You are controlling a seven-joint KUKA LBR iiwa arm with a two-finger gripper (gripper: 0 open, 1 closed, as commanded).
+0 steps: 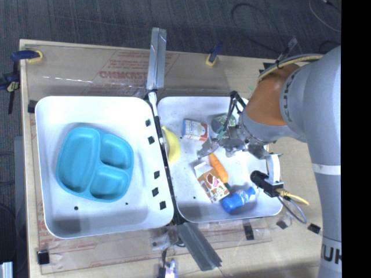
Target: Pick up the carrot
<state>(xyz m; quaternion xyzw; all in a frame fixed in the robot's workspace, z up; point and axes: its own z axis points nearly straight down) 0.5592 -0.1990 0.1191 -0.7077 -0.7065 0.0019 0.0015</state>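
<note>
Carrot [218, 168] is lying in the right bin [191, 216], near that bin's middle, slanted with its upper end toward the gripper. Starting at the left: the left bin [46, 155] carries a blue tray [94, 163] with three compartments, sitting a little toward that bin's left wall. A dark strip with black tabs runs down the ridge where the two bins meet. Over the ridge now, and a yellow fruit [170, 143] is tucked right against the right bin's left wall. Next along, a small white carton [195, 130] sits near the back wall. Below it, a flat packet [210, 183] lies just beside the carrot, touching or slightly under its lower end. A blue bottle [237, 200] rests near the front wall, close to the front right corner. Now the gripper [215, 147]: it hangs low over the carrot's upper end, and its pincer state I cannot tell, the metal parts there blur together. The carrot rests on the bin floor. The grey arm [313, 103] with its orange band comes in over the right wall.
</note>
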